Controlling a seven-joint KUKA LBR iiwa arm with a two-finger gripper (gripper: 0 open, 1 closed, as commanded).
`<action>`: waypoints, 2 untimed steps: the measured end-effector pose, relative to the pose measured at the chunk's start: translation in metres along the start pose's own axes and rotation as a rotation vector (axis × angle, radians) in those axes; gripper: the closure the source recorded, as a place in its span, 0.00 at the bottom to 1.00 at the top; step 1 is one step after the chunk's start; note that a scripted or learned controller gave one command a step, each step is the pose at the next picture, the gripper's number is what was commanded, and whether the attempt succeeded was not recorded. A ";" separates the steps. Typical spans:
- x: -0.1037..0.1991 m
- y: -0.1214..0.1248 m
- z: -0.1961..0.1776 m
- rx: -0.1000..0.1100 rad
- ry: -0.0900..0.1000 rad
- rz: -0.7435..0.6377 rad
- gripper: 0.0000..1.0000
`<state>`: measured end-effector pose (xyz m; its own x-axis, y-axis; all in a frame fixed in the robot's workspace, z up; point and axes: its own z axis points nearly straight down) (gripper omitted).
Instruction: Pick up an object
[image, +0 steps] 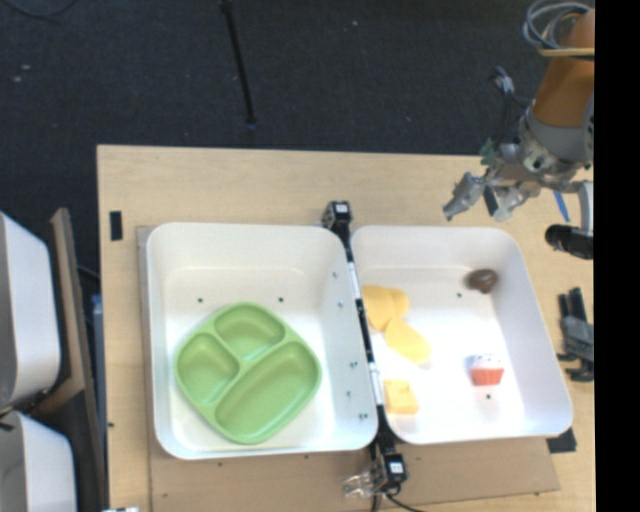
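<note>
My gripper (481, 203) hangs above the right bin's (532, 300) far rim, fingers spread, nothing between them. Candidates all in that bin: brown lump (483, 281) near the far wall; red-and-white piece (486, 371) mid-right; three yellow pieces (398, 338) along the left wall. Green plate (249, 373) in the left bin: too flat. Best bet is the red-and-white piece: it stands apart, looks light, probably stiff. I would close across its sides.
</note>
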<state>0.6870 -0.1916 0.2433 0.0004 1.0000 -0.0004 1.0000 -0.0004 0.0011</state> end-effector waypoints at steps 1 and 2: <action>0.013 -0.071 -0.090 -0.010 -0.002 0.000 0.00; 0.009 -0.090 -0.180 -0.008 -0.002 0.000 0.00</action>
